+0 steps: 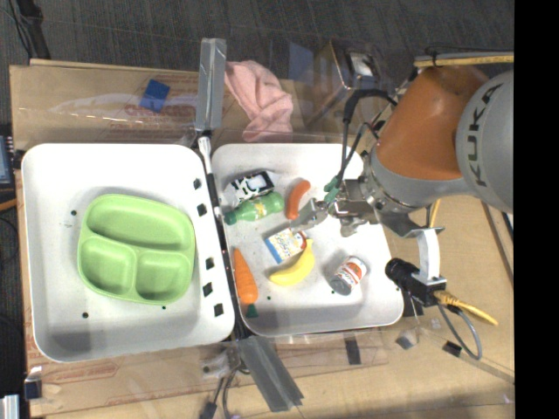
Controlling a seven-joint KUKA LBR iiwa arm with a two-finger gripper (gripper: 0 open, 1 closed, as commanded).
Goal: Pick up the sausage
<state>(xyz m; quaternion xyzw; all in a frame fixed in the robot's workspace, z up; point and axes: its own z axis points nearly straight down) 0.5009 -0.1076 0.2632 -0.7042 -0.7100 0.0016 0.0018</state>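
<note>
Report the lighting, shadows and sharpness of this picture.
Camera view: even overhead light; soft shadows under the green tray and banana; the white bins' surfaces look bright, nearly washed out; the sausage is recognisable but soft; the gripper is slightly blurred; floor at top is dark.

Dark carpet floor point(262, 7) — wooden bench point(87, 103), pink cloth point(260, 99) behind.

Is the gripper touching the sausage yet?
Cannot tell. In the camera view the gripper sits right beside the sausage, with no plain gap or contact showing.
</note>
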